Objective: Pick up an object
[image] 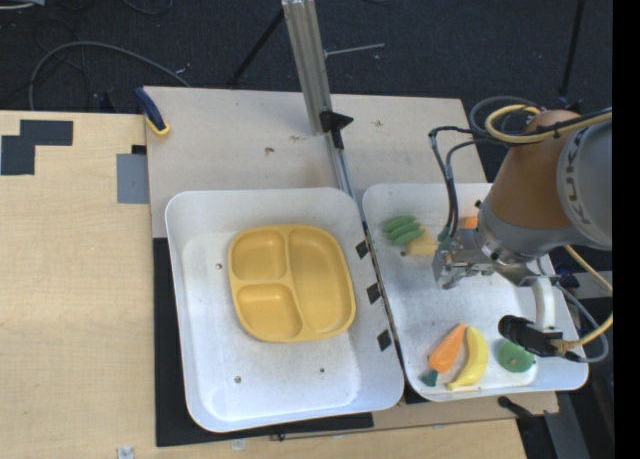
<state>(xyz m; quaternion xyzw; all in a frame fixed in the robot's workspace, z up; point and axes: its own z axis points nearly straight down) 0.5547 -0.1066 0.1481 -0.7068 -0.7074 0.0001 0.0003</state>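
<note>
The nearest candidate for pickup, a green ridged toy [404, 229], is lying in the far left part of the right bin [395, 292], near the bin's rear wall, with a small tan piece [423, 245] touching its near-right end. It appears to be a moulded plastic play-food item, so it is judged light, rigid, and somewhat slick; the ridges are likely offering some purchase if the fingers close across the short width rather than along the length. Its long axis is running roughly from far left to near right in the camera view, tilted slightly, and no distinct pointed end can be made out at this scale. The gripper [456, 272] is hanging just beside the toy, toward the near right, above the bin floor; whether it is open or closed cannot be determined, and no object is seen in it. Other candidates are resting in the near part of the same bin: an orange carrot [447, 347] and a yellow banana [470, 359] are lying side by side and touching, both with long axes running from near left to far right, and a green round piece [516, 356] is sitting just beside them to the right. The carrot's taper makes its thicker middle the better hold. The left bin [200, 367] is bearing a yellow divided tray [292, 282], lying flat, well apart from the gripper.
</note>
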